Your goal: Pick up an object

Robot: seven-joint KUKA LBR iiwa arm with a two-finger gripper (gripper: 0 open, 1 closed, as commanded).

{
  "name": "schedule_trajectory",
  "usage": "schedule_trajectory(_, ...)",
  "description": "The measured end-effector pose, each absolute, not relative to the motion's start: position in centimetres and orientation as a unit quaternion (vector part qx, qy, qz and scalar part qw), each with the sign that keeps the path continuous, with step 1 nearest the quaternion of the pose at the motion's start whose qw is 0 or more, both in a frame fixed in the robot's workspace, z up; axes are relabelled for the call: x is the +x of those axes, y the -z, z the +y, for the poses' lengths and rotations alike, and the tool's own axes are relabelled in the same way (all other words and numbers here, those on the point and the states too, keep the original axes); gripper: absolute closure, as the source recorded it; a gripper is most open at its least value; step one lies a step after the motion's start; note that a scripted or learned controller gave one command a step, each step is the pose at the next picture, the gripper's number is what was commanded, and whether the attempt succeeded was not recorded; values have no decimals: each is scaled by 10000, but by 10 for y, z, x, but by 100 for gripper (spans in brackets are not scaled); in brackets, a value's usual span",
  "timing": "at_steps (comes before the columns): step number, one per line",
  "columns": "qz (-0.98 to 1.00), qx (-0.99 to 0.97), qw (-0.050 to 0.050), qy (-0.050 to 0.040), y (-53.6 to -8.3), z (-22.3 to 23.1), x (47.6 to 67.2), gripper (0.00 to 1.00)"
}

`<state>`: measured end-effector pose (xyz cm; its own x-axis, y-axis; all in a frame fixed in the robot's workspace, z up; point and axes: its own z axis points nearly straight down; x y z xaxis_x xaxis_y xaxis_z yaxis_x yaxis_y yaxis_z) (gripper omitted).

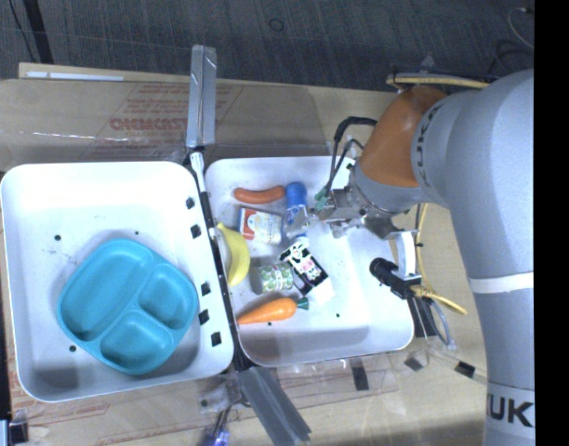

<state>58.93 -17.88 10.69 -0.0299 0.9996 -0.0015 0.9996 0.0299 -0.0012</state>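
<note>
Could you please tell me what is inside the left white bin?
One blue divided tray lies in the left bin. The bin floor beneath the tray is covered, so that part cannot be seen.

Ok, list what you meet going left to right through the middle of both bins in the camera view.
blue tray → banana → cow-print carton

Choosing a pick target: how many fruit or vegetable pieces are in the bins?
2. A yellow banana lies by the right bin's left wall; an orange carrot lies just below it in view. The arm may hide others.
</note>
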Motion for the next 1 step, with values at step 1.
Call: schedule_trajectory(1,7313,6820,-5,-6,-93,-163,521,0)
